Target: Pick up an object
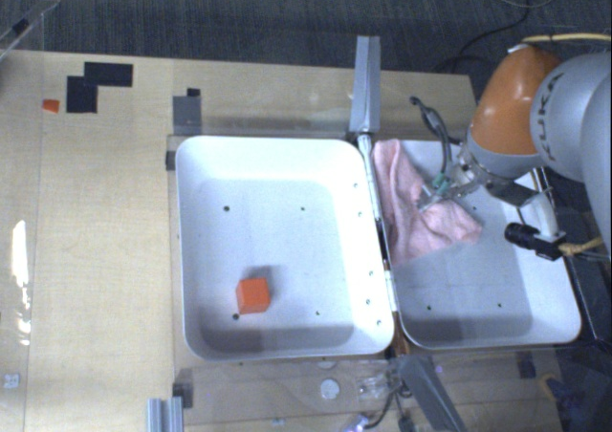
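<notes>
A pink cloth [413, 203] lies crumpled in the right bin [497, 315], against its left wall and far corner. My gripper [435, 190] is down at the cloth's right part, its tips touching the fabric. An orange block [253, 295] rests in the left bin [277, 172], near the front left.
A grey metal post [365, 86] stands at the back between the two bins. Black patches [94, 84] and a small orange marker [51, 106] lie on the bench at the far left. Cables hang off my wrist over the right bin's right side.
</notes>
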{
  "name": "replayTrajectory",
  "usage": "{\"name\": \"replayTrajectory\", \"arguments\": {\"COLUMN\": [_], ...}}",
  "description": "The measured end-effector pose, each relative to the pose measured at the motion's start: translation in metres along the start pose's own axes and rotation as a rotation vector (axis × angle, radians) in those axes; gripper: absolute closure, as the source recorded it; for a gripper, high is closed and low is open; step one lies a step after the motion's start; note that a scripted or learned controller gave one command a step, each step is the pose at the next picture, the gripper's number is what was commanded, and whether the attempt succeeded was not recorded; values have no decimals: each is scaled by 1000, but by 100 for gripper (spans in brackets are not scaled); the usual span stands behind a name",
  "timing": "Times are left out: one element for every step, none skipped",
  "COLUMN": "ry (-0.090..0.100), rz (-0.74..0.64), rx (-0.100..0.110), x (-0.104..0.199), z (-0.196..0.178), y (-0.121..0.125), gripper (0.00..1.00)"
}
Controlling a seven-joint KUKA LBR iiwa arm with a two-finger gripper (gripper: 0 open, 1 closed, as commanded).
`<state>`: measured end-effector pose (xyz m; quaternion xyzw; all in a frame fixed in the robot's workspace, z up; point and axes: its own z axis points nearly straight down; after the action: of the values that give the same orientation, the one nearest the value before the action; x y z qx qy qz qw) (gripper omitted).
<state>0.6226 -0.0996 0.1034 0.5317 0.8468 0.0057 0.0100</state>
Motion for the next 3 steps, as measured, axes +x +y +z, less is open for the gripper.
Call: {"name": "replayTrajectory", "arguments": {"ry": [5, 7, 7], "rz": [-178, -237, -388], "rx": [8, 10, 9], "x": [33, 48, 10], "z": [-84, -84, -83], "y": [72, 37, 50], "gripper": [100, 100, 100]}}
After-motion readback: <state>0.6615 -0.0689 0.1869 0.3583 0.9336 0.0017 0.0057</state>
